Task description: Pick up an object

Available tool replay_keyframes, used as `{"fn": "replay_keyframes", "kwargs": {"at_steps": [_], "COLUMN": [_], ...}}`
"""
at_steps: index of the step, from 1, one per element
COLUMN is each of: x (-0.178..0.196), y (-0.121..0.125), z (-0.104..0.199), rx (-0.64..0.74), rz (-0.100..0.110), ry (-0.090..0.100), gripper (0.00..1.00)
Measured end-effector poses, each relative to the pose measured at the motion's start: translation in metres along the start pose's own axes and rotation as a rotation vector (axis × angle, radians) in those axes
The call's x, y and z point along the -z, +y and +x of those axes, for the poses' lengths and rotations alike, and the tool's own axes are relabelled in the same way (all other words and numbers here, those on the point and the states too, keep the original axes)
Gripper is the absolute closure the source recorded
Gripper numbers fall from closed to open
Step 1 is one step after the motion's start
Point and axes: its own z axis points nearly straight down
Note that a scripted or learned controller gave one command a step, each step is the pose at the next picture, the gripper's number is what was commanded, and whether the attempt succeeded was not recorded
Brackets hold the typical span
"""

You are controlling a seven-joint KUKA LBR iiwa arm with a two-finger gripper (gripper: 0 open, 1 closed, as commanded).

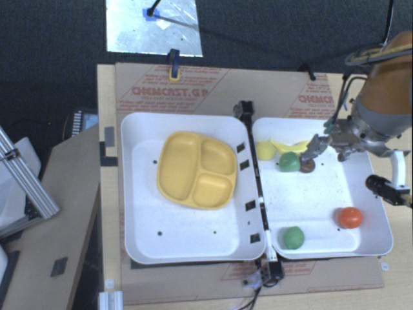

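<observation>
Both white bins (139, 192) look like smooth, faintly glossy plastic. The yellow divided plate (197, 170) in the left one is matt plastic. Under the bins lies brown printed cardboard (213, 89), dull and papery. Beyond the cardboard, a crinkled silvery sheet (153, 18) shines like foil.

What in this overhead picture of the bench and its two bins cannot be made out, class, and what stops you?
- Hand, camera view: too small and dark to tell its state or whether it touches the green object.
- Yellow objects: too small to identify.
- Arm: cut off by the right edge.
- Red print on the cardboard: partly covered by the bins.
</observation>
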Motion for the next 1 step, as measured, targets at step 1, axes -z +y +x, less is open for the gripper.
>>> {"fn": "replay_keyframes", "kwargs": {"at_steps": [1], "x": [0.0069], "y": [0.0023], "z": [0.0002], "rx": [0.002], "rz": [-0.012], "ry": [-0.001], "gripper": [0.0]}}
